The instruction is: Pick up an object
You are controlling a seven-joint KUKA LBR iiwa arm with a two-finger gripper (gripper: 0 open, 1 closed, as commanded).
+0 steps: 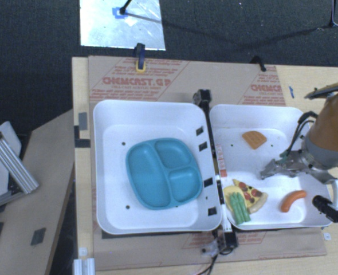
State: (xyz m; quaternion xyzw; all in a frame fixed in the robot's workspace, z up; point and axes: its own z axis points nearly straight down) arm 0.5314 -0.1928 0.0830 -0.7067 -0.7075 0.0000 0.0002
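Note:
In the right bin (232,116) lie a tan cracker-like piece (254,139) at the back, a toy pizza slice (251,194) and a green bean-like piece (238,207) at the front left, and an orange sausage (293,200) at the front right. My gripper (270,169) reaches in from the right and hangs low over the bin's middle. It sits between the cracker and the pizza slice, apart from both, and nothing shows in its grasp.
A blue divided plate (163,173) lies in the left bin (109,153). A black-clipped divider (210,153) runs between the bins. The arm's orange band (332,128) stands over the right bin's far right side. Cardboard (157,79) lies under both bins.

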